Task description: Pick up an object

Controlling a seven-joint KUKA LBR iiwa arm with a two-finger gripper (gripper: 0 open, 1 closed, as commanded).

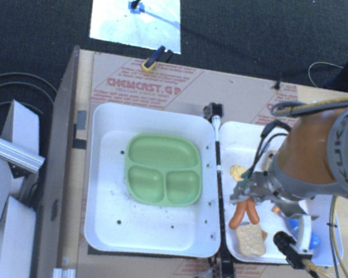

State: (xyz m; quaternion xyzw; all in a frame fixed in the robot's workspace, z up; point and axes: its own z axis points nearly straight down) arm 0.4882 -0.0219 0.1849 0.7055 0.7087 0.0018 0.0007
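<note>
1. Approach stage of a pick, judging by the pose: gripper (248, 189) low over the right bin (250, 133), at the upper ends of the sausages (243, 214).
2. Spread or closed: cannot tell, with the metal tip crowded under the grey and orange arm. Nothing seen held.
3. Likeliest target: the orange-red sausages, lying near the right bin's left wall, just below the gripper. Bread slice (251, 241) touching or nearly touching their lower ends.
4. Next move, as a judgement: a short straight drop centred on one sausage, closing across its narrow width, then a clean lift. Risk of nudging the second sausage or rolling the round body aside.
5. Count: two white bins, side by side. In the left bin (105, 158), one green plate (161, 168) with three compartments. In the right bin, apparently two sausages crossing, one bread slice, one small yellow piece (238, 172), one small orange bit (275, 210), and one blue item (312, 240), partly hidden.
</note>
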